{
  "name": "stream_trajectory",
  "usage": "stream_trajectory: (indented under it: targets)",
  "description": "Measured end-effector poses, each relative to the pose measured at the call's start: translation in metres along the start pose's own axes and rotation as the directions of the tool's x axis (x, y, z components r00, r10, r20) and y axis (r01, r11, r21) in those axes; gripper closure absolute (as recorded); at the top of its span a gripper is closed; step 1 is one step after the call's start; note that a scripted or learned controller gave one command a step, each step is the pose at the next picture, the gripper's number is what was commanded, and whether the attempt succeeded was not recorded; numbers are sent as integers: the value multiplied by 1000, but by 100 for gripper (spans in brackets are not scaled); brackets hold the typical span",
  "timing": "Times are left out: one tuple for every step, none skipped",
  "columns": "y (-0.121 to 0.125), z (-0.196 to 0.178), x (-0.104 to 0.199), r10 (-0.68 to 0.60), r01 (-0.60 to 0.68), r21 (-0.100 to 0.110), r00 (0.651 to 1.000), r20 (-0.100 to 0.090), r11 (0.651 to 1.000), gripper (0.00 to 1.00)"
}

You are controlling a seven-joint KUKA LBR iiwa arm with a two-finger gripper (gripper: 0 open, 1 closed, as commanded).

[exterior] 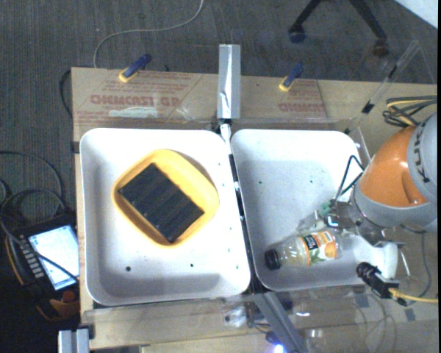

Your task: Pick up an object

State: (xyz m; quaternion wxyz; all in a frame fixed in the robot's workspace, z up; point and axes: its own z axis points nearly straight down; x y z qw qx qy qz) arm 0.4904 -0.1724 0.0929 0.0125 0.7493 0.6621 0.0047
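Item 1: grey KUKA arm with a rounded orange band (397, 169), entering from the right edge of the camera view and bending down over the right-hand bin. Its two-finger gripper (336, 218) sits low at the right side of that bin, partly masked by the wrist housing; whether it is apart or closed cannot be told from this angle.

Item 2: clear plastic juice bottle (306, 249) with an orange-and-white label and a dark cap, lying on its side on the bin floor. It lies just below and to the left of the gripper, cap end pointing away from it toward the bin's left wall. The base end of the bottle is close under the gripper; contact cannot be confirmed, and the bottle is not seen between the fingers.

Item 3: shallow white rectangular plastic bin (294, 160), right-hand one of two, lying under the gripper and holding the bottle near its lower edge.

Item 4: second shallow white plastic bin (106, 271), well to the left of the gripper, touching the first along a shared middle edge.

Item 5: yellow rounded-square dish (202, 182) carrying a black ribbed rectangular slab (162, 202), set at a tilt in the middle of the left bin, well apart from the gripper.

Item 6: brown cardboard sheet (132, 101) with red lettering under both bins, extending beyond them on the far side from the gripper, with two blue-and-yellow clamps (134, 68) on its far edge.
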Motion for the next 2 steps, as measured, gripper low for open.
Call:
stream_trajectory:
  targets:
    - [2, -12, 2, -2, 2, -3, 1000, -4, 1000, 100]
    - [2, -12, 2, -2, 2, -3, 1000, -5, 1000, 0]
